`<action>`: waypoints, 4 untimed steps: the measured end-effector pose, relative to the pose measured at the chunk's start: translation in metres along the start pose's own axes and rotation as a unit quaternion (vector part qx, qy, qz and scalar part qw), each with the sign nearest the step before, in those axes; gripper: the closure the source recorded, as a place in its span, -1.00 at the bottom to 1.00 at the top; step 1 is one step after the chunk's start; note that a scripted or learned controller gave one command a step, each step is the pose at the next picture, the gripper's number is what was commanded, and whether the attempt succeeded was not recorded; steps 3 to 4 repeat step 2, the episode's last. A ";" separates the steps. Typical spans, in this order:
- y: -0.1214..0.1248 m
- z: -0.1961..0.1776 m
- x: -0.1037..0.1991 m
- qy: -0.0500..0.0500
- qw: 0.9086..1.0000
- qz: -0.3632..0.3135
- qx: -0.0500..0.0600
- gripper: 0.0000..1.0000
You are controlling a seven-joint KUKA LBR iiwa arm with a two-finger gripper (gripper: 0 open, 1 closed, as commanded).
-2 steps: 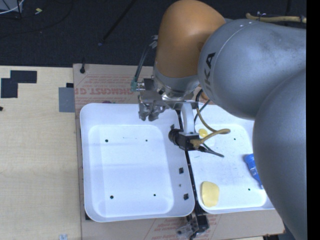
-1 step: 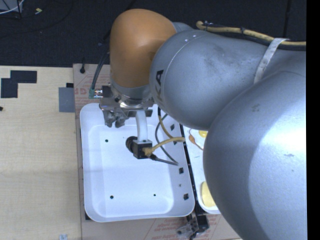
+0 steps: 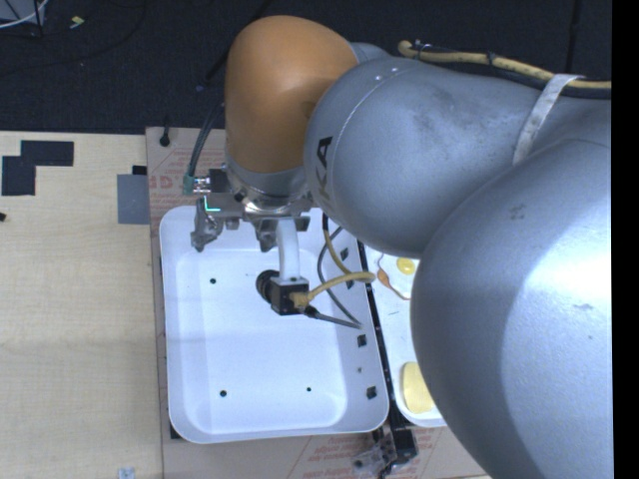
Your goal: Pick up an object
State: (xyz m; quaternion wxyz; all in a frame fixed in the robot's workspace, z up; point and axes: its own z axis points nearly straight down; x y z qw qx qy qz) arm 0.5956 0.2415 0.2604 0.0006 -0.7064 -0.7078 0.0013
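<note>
Gripper (image 3: 238,230) | opening: cannot tell | above left bin (image 3: 190,367), frame centre | yellow object (image 3: 406,265) lies rightward, in right bin (image 3: 392,312)

From my feed, everything beyond the far edge of the bench was just a dark backdrop (image 3: 120,58). I couldn't tell floor from wall, and a few thin cables (image 3: 25,6) trailed through the far left corner. The bench top (image 3: 70,297) on the left was pale, wood-look stuff, with black blocky patches (image 3: 35,163) and a grey square (image 3: 131,198) lying flat near its far side. A brown board (image 3: 160,168) sat just right of that, with reddish print along its near edge, too small to read. Lighting was soft, with a faint shadow over the nearer part of the pale top.
</note>
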 end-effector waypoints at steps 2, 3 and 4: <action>-0.013 -0.194 0.002 0.004 1.000 0.000 -0.009 1.00; -0.013 -0.194 0.002 0.004 1.000 0.000 -0.009 1.00; -0.013 -0.194 0.002 0.004 1.000 0.000 -0.009 1.00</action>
